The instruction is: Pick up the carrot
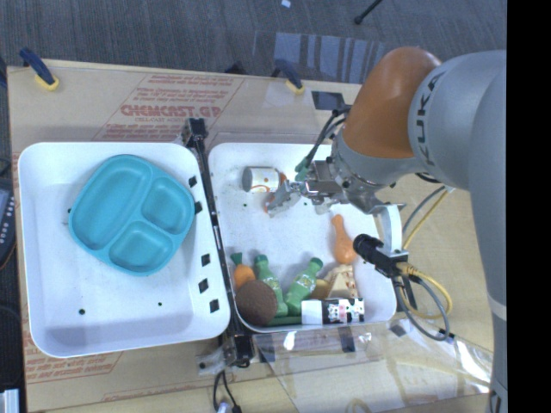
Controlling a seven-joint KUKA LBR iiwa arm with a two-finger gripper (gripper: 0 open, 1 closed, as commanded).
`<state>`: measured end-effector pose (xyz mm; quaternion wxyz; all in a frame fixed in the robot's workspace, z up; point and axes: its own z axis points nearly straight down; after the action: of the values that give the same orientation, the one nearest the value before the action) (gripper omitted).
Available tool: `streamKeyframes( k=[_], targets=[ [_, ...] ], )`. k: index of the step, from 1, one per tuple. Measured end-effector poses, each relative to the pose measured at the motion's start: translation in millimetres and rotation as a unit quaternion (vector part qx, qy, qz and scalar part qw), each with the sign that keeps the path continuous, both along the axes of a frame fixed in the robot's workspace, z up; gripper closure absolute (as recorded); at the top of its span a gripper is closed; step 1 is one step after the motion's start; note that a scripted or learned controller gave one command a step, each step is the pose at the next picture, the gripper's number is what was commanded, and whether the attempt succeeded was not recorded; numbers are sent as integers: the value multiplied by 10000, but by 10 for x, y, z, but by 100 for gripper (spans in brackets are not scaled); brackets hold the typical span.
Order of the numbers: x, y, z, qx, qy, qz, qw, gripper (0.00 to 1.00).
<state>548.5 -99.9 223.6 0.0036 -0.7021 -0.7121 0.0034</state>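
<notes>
Carrot (343, 239) lies in right bin (225, 231), near its right wall, narrow end up-frame, just above the toy pile. Gripper (284, 196) hovers up-left of it; fingers' state: cannot tell. Judged light, rigid, smooth plastic; best pinched across the thick middle.

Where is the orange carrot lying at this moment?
The orange carrot lies in the right-hand white bin, near its right wall, just below the arm's gripper and above the pile of toy food at the bin's lower edge.
</notes>
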Motion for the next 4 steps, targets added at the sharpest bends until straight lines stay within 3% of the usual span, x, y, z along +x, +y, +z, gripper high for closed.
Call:
streamKeyframes(
  k=[1,2,3,4],
  targets=[
    [-134,-510,-546,-17,27,-128,9999,0],
    [225,-1016,-1022,3,-5,208,9998,0],
    [144,-1093,-1083,20,-3,1053,9944,0],
    [148,-1095,-1313,27,-7,2971,9549,0]
  ],
)
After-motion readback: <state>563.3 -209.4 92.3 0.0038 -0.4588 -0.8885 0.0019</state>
